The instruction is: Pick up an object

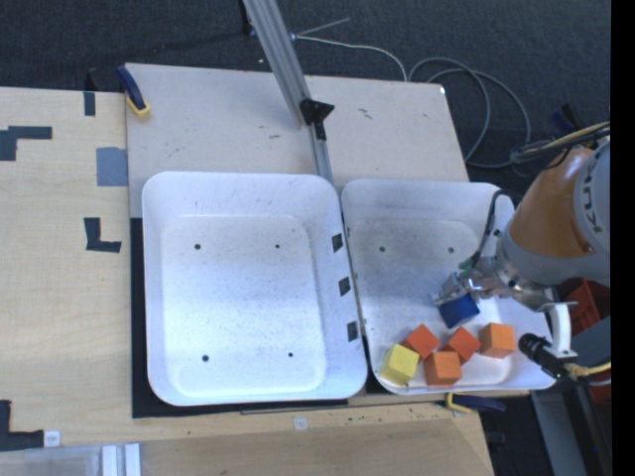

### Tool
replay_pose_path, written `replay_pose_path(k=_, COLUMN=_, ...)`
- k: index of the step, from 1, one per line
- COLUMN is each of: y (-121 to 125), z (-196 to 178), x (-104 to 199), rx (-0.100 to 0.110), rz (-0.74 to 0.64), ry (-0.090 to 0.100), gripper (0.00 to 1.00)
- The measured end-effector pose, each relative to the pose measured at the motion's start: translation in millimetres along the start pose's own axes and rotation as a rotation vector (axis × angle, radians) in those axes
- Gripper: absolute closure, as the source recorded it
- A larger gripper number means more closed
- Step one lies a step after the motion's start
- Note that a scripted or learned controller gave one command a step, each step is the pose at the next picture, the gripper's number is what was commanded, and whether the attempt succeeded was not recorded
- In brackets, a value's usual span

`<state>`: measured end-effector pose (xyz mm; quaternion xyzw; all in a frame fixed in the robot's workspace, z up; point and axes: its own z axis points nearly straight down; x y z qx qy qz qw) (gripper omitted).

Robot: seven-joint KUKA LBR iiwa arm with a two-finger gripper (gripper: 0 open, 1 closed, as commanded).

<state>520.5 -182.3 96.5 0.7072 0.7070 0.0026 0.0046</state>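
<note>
tool [458,291] low in the right bin [417,206], directly over a blue block [460,311], touching or just above it; cannot tell whether clenched or released. nearer the bin's front edge, beside the blue block: four orange blocks [444,367] and a yellow block [402,362]. left bin [238,191] alongside on the worktop [60,186].

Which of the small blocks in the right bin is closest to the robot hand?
The blue block, the only blue one. It sits right at the hand, above the yellow block and the orange blocks.
</note>
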Motion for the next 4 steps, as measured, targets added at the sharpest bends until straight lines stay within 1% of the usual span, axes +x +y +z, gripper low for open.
replay_pose_path(k=1, y=25, z=-177, x=42, rx=0.003, rz=-0.005, ry=0.002, gripper=1.00)
replay_pose_path(k=2, y=56, z=-170, x=78, rx=0.011, rz=-0.006, ry=0.003, gripper=1.00)
replay_pose_path(k=3, y=18, z=-91, x=170, rx=0.022, rz=-0.008, ry=0.006, gripper=1.00)
replay_pose_path(k=4, y=-7, z=-95, x=242, rx=0.016, rz=-0.010, ry=0.006, gripper=1.00)
